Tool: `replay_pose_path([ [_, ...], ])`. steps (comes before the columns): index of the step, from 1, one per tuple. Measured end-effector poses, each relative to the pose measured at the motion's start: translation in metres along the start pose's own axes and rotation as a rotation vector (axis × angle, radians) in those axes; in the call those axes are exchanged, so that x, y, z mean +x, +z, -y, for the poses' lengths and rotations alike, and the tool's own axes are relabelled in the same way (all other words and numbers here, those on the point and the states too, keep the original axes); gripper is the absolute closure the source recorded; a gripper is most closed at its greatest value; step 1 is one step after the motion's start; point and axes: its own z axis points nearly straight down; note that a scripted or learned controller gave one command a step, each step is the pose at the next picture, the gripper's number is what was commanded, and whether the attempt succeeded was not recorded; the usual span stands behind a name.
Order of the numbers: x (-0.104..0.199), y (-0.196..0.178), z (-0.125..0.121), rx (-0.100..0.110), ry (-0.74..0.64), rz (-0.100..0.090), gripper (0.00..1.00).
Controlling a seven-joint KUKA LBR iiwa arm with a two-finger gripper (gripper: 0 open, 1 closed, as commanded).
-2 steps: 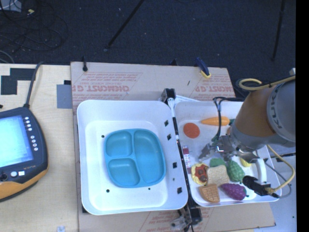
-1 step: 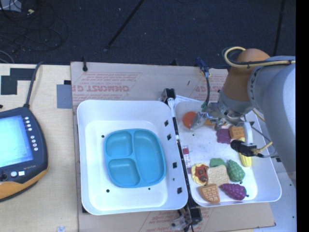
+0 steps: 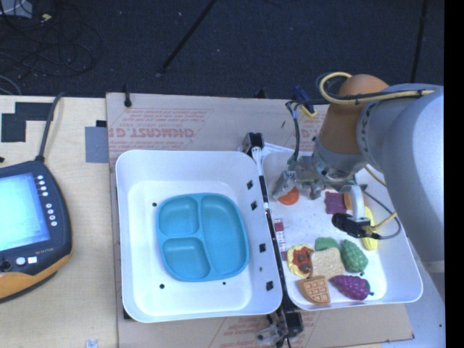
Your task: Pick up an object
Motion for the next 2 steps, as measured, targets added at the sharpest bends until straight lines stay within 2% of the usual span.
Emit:
replay_pose_path([
  [1,-0.0017,-0.0109,0.0002,0.003,-0.001,0.0,1.0],
  [2,-0.0017,-0.0103,0.0004,0.004,-0.001,0.0,0.0],
])
